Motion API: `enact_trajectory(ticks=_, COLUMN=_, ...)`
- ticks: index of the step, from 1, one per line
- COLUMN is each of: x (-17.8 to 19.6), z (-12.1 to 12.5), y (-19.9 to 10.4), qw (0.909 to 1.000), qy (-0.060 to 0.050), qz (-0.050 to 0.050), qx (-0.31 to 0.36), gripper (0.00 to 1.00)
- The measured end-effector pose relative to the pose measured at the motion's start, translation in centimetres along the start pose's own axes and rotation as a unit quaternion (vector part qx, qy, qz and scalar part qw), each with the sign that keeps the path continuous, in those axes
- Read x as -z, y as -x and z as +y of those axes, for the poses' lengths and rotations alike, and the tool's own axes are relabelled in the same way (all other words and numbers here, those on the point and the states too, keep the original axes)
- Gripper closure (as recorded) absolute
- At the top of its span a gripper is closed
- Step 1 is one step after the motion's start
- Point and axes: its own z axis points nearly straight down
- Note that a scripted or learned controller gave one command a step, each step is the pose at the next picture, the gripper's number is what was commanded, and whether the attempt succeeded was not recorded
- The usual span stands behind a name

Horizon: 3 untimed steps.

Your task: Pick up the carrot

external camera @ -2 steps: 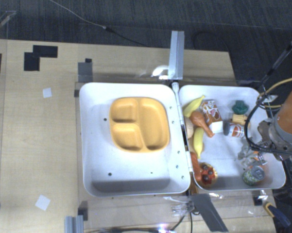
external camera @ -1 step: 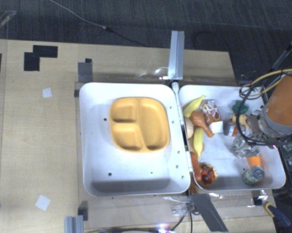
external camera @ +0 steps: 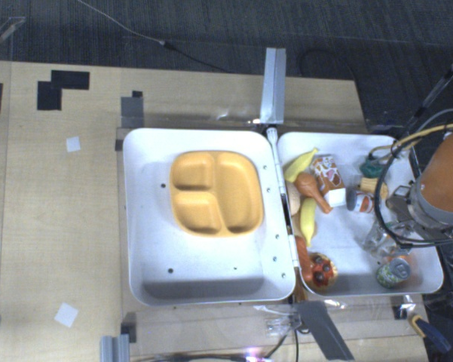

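Carrot [external camera: 302, 256]: lying in right bin [external camera: 422, 281], against its left wall near the front corner, ungrasped. Arm [external camera: 443, 179]: over the bin's right edge. Jaws: state cannot be told. Pickup outstanding.

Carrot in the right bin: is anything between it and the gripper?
Partly. The carrot lies along the right bin's left wall, with a dark red toy against its lower end on the gripper's side. A banana sits just above it. Otherwise bare bin floor lies between it and the gripper.
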Motion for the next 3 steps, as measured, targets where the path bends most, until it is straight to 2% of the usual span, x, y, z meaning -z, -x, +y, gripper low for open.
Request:
enact_trajectory(ticks=1, x=0.0, z=0.2, y=-0.1, qw=0.9776, qy=0.0, qz=-0.001, qx=0.21, gripper=1.0)
enact_trajectory(ticks=2, x=-0.2, z=-2.1, y=2.3, qw=0.9151, qy=0.005, qz=0.0, qx=0.403, gripper=1.0)
enact_trajectory(ticks=3, x=0.0, z=1.6, y=-0.8, qw=0.8997, qy=0.002, qz=0.0, qx=0.436, gripper=1.0)
